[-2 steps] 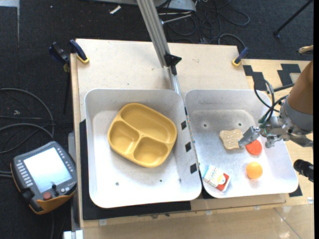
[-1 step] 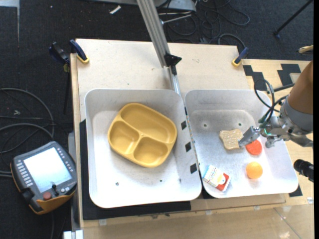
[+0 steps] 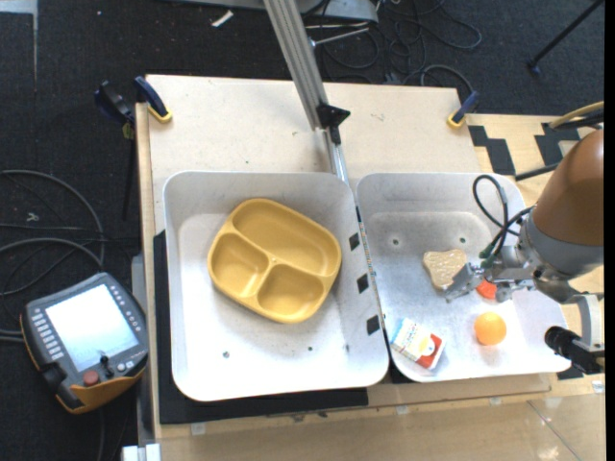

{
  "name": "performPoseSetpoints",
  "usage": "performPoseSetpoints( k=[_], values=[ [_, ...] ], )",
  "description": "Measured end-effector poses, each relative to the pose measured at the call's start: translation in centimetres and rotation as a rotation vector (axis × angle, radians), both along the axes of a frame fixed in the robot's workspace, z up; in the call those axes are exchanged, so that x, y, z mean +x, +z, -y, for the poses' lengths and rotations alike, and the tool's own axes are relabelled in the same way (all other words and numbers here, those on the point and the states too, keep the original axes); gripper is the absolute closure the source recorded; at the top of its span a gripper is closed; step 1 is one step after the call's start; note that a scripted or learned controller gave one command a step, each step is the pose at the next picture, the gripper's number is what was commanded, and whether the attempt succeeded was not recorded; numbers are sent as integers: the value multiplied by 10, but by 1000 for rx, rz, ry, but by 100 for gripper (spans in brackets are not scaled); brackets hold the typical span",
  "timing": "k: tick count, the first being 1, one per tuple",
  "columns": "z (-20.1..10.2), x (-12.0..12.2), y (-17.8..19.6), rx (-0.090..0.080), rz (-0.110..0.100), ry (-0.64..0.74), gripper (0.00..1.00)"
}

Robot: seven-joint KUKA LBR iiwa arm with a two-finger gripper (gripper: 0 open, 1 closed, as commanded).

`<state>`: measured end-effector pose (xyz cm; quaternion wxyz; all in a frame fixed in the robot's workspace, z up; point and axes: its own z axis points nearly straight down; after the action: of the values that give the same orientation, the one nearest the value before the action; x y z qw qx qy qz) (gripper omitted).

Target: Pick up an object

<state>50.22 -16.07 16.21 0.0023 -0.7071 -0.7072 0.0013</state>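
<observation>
Bench (image 3: 240, 128) with two white bins side by side.
The pale bench top carries the left bin (image 3: 192, 353) and the right bin (image 3: 404, 200), their inner walls touching. A yellow clamp (image 3: 154, 104) grips the bench's far left corner and another clamp (image 3: 461, 111) the far right corner. A slanted metal pole (image 3: 298, 51) comes down to the bench just behind the spot where the bins meet.

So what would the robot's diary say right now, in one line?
gripper low in right bin | beside tan piece | orange ball, small carton loose | yellow tray in left bin
</observation>
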Motion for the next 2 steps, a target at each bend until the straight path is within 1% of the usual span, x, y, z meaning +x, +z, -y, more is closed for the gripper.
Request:
performPoseSetpoints(
  k=[1, 2],
  values=[
    [1, -7, -45, 0, 0, -1, 0],
    [0, -6, -67, -1, 5, 0, 0]
  ],
)
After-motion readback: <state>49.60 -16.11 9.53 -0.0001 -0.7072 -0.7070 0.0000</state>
